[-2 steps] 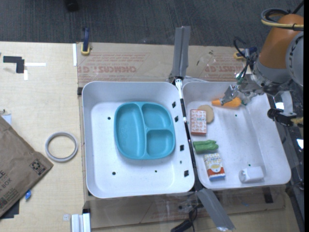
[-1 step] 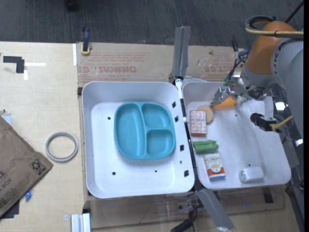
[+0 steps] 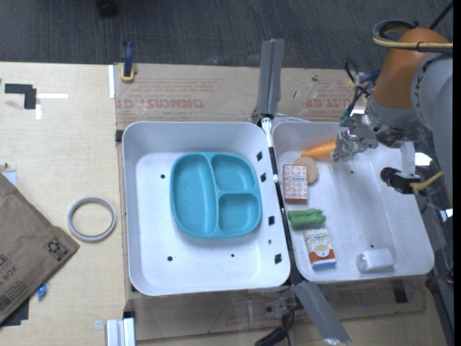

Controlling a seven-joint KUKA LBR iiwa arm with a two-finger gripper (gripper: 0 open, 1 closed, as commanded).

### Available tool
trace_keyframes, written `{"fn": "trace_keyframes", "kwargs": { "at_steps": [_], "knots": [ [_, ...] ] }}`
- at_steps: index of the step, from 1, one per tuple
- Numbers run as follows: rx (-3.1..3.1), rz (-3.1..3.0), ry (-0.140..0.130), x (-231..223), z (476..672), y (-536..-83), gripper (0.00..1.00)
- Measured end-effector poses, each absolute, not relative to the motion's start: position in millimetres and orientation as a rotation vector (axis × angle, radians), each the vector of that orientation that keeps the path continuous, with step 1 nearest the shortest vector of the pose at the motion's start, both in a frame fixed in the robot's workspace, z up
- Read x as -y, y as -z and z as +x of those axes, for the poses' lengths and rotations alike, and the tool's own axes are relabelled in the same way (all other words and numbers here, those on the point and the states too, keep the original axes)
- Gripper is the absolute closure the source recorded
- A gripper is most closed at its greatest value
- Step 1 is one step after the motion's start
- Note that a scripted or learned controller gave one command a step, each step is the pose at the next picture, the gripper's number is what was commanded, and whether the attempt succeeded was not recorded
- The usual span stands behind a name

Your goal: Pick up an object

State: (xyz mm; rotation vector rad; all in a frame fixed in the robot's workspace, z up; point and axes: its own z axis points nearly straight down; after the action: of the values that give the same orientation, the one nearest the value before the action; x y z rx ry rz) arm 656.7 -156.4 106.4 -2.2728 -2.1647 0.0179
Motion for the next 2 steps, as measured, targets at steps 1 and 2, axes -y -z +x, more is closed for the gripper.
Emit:
{"fn": "trace_keyframes", "kwargs": {
  "at_steps": [1, 2],
  "knots": [
    [2.364, -2.068, -0.001, 169.8, 629.7, -91.7, 1.0],
    [2.364, -2.068, -0.001, 169.8, 629.7, -91.8, 0.0]
  ]
}}
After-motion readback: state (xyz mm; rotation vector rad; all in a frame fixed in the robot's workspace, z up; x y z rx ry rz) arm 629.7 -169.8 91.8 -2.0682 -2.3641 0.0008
